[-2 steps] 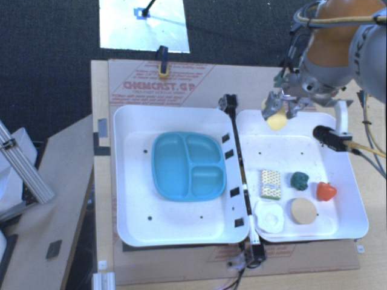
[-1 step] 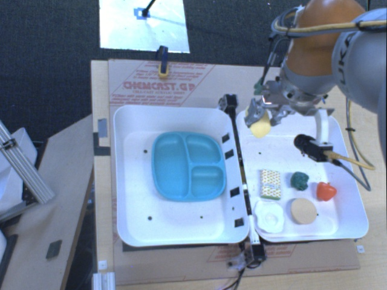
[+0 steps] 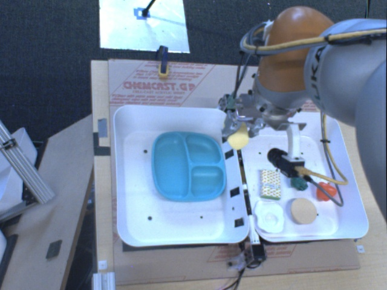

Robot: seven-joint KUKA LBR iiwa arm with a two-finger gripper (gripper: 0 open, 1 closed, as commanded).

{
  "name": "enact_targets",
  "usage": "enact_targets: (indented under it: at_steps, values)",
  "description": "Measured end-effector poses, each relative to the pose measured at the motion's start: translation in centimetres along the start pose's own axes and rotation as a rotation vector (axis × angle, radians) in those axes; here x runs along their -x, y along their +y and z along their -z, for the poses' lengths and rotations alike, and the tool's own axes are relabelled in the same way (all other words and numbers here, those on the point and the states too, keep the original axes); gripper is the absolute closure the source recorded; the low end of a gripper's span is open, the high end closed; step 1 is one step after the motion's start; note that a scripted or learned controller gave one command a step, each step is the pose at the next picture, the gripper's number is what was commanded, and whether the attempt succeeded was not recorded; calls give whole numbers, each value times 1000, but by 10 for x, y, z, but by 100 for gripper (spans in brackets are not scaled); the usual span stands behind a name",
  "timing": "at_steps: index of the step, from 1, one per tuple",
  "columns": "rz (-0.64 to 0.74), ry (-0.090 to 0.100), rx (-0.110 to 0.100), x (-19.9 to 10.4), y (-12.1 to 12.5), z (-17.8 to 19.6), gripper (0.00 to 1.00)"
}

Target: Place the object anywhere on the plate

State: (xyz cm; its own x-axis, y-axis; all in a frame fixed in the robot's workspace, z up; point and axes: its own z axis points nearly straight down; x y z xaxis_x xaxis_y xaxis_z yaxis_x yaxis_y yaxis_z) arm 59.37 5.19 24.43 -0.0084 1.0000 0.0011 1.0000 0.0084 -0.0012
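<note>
Nearest the lens, the orange-banded arm (image 3: 296, 35) positions its end effector (image 3: 240, 130) over the divide between both bins, clenched on a yellow object (image 3: 238, 140) just beside the blue plate (image 3: 186, 165) in the left bin (image 3: 130, 222).

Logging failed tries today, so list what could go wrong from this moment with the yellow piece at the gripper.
1. The small round yellow object sits at the gripper over the divide between the two white bins; a loose hold could drop it short of the blue compartment plate.
2. Released near the plate's right rim, the rounded piece may roll off.
</note>
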Motion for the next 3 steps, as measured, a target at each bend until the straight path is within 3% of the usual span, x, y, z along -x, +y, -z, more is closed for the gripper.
enact_targets:
  at_steps: [2,3]
  values:
    - [1,1,0,-94,-30,-4,100]
    - [-5,-1,1,-90,-29,-4,0]
